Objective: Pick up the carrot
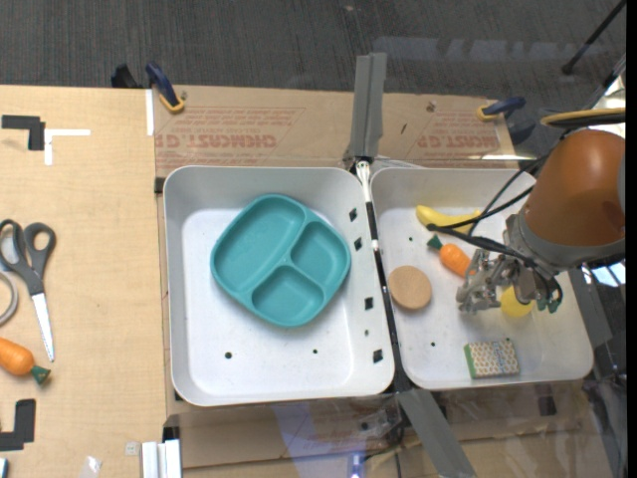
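Observation:
A small orange carrot (454, 258) with a green tip lies in the right bin (557, 366), left of centre, just below a yellow banana (443, 217). My gripper (480, 295) hangs over the same bin, slightly right of and below the carrot, apart from it. Its fingers (466, 297) point down and stand open with nothing between them. A second carrot (15, 357) lies on the wooden bench far to the left, outside both bins.
A round tan disc (409, 288) sits left of the gripper, a yellow object (516, 303) right of it, and a speckled sponge (492, 358) near the front wall. The left bin (189, 366) holds a teal divided plate (282, 259). Scissors (30, 267) lie on the bench.

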